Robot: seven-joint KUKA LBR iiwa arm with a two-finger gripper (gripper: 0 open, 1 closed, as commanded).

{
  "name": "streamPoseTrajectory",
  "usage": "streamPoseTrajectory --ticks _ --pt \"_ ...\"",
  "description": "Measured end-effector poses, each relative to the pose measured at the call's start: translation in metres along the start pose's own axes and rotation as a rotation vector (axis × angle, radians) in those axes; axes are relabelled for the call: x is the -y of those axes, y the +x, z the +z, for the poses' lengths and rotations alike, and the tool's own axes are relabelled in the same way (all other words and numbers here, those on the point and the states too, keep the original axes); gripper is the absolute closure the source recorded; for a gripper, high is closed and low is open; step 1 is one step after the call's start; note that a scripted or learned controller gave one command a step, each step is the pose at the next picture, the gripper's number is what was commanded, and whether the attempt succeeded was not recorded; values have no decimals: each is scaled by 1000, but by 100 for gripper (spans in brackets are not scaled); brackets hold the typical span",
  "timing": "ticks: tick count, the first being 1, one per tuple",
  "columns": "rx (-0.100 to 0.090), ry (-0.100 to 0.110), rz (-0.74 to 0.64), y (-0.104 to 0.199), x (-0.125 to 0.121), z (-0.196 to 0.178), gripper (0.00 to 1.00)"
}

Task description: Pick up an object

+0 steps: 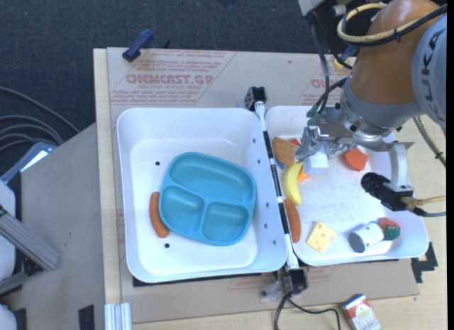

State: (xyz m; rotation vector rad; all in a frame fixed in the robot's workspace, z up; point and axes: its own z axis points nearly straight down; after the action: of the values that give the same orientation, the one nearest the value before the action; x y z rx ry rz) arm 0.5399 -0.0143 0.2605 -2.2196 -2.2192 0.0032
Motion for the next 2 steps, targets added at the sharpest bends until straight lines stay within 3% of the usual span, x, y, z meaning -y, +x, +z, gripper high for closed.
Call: streamPoseTrajectory --ticks 1,2 --pt "2 -5 0 -30 -49 7 100" --pt "-1 0 -1 16 17 -14 100"
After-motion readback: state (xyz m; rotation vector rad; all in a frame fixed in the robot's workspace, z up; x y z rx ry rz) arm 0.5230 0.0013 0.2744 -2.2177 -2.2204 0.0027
